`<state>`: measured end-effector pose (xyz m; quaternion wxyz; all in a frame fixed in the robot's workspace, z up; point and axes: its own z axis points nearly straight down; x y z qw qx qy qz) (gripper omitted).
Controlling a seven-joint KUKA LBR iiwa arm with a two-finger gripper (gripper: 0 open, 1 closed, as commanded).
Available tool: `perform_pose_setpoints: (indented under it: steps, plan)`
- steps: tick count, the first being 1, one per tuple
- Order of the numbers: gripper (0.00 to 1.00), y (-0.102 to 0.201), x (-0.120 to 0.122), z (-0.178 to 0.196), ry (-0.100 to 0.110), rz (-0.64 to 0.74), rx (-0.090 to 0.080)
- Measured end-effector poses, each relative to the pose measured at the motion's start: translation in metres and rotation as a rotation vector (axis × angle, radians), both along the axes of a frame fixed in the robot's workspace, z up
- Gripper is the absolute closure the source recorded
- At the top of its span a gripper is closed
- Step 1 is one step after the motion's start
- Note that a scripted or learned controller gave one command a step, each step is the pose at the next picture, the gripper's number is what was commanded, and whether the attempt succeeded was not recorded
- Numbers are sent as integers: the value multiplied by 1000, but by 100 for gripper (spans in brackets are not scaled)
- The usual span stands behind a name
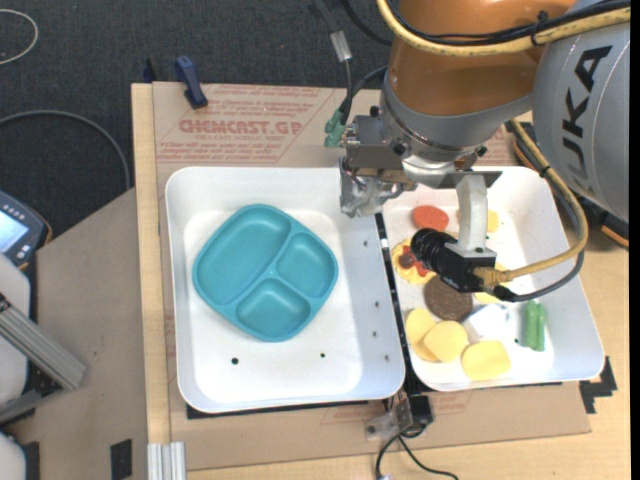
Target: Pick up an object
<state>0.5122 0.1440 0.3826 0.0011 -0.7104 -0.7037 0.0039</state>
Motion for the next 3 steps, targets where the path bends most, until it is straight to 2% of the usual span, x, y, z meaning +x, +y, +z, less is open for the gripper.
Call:
perform_pose_setpoints:
  steps: [1,2,3]
  plan:
    - [100,15,51,-58,-2,8,2]
    - [100,66,58,78,-24,16,11]
    - [100,81,70,-66,7,10,-1]
